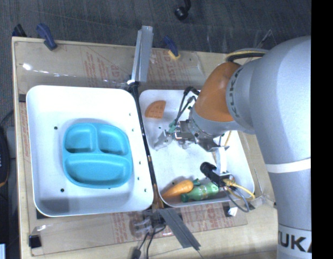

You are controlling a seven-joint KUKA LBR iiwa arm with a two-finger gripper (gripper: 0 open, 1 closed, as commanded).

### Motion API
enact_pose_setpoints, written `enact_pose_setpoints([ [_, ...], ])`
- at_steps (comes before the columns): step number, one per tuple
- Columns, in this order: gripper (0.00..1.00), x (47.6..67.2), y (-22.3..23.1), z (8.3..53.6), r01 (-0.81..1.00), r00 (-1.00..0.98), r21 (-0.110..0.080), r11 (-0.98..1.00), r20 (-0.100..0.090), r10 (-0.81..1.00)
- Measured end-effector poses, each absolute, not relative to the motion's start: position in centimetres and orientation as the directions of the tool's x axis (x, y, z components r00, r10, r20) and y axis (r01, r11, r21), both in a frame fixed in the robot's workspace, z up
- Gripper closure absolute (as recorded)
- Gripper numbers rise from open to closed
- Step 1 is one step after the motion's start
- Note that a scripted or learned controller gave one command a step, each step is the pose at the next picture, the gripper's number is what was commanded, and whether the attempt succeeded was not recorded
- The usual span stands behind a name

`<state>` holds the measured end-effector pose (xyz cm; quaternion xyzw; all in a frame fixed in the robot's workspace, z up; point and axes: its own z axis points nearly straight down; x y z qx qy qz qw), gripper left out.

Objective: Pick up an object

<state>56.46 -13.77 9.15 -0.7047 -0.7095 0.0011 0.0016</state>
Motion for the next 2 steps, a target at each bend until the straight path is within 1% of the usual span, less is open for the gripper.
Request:
enact_pose_setpoints([
  [1,0.00,47.8,-15.9,9.3,1.000,-0.009,0.002,0.009,0.000,1.000],
  [2,1.00,48.0,-15.9,10.3,1.000,-0.015,0.005,0.015,-0.001,1.000],
])
